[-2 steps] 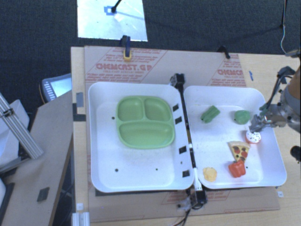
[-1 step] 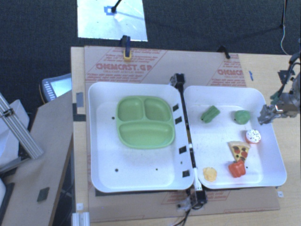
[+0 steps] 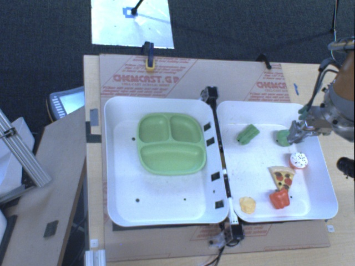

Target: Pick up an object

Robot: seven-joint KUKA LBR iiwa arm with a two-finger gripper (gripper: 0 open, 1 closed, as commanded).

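The right bin (image 3: 260, 165) holds several small toys. A green pepper-like piece (image 3: 248, 133) lies near its middle top. Another green object (image 3: 284, 138) lies at the upper right, and my gripper (image 3: 294, 134) hangs right at it, touching or just over its right side. Below are a white sprinkled round piece (image 3: 299, 160), a pizza slice (image 3: 283, 177), a red piece (image 3: 279, 199) and a yellow piece (image 3: 247, 205). Whether anything sits between the fingers is hidden.
The left bin (image 3: 119, 204) carries a green divided plate (image 3: 171, 143). A black divider strip (image 3: 215, 148) runs between the bins. The arm's wrist (image 3: 338, 101) enters from the right above the right bin's edge. Cardboard lies under both bins.
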